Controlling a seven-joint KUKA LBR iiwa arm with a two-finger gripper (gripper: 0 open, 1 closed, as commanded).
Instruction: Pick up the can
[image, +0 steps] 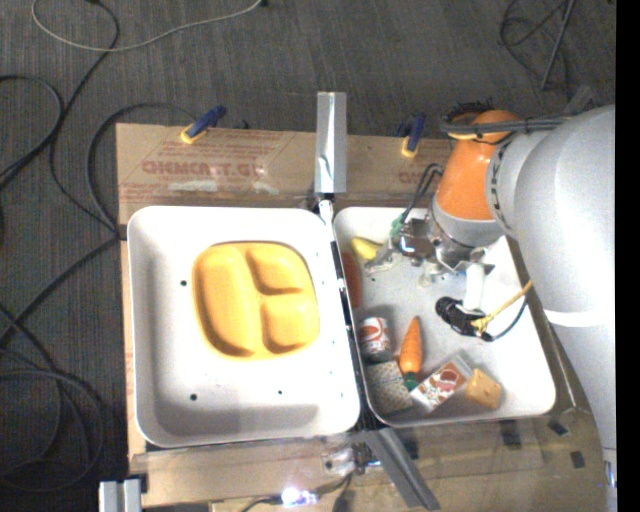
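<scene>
The can (375, 337), small with a red and white label, lies against the left wall of the right bin (530, 395), about halfway down. An orange carrot (411, 345) lies just to its right. My gripper (413, 242) hangs over the upper part of that bin, up and to the right of the can and well apart from it. The grey wrist above it covers its tips. Nothing shows held in it.
A yellow banana-like piece (364, 248) lies left of the gripper, and a reddish stick (350, 280) runs along the left wall. A small printed box (441, 385), a tan wedge (485, 389) and a grey item (388, 390) fill the lower part. The left bin (160, 400) holds a yellow divided plate (257, 298).
</scene>
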